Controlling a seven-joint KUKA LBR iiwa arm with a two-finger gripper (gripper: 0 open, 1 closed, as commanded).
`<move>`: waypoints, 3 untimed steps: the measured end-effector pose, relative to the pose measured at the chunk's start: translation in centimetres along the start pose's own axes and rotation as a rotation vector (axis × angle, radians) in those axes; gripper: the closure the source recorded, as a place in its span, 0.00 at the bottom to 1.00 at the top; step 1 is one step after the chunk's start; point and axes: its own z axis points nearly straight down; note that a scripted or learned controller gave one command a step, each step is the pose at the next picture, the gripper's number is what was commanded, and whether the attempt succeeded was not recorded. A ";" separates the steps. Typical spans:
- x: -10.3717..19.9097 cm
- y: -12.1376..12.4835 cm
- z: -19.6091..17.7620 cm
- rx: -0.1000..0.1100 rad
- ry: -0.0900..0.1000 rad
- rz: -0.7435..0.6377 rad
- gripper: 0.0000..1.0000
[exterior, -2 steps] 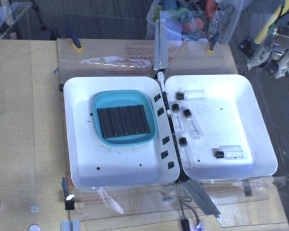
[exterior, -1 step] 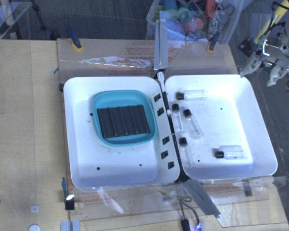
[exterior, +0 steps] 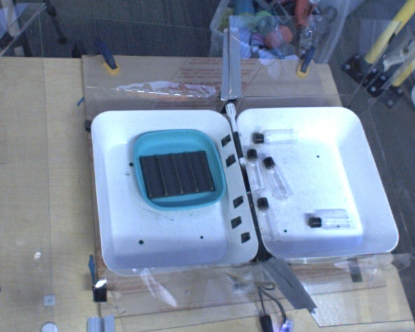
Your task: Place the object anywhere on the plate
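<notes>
Nothing placed yet: clear vials (exterior: pixel 275 137) lie in the right bin (exterior: pixel 373 178); teal plate (exterior: pixel 178 169) in the left bin (exterior: pixel 111 185) carries a dark ribbed block. Pincer state: can't tell.

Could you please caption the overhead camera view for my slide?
Teal plate holding a dark ribbed block in left bin; clear vials scattered in right bin.

We see clear glossy plastic vials (exterior: pixel 275 182), a smooth teal plastic plate (exterior: pixel 142 144) at 9 o'clock, and matt white bins (exterior: pixel 111 185).
</notes>
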 end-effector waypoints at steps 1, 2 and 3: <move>0.2 0.1 -1.0 -0.003 -0.002 -0.003 1.00; 0.2 0.1 -1.0 -0.003 -0.002 -0.003 0.00; 0.4 0.2 10.3 0.003 0.001 0.066 0.00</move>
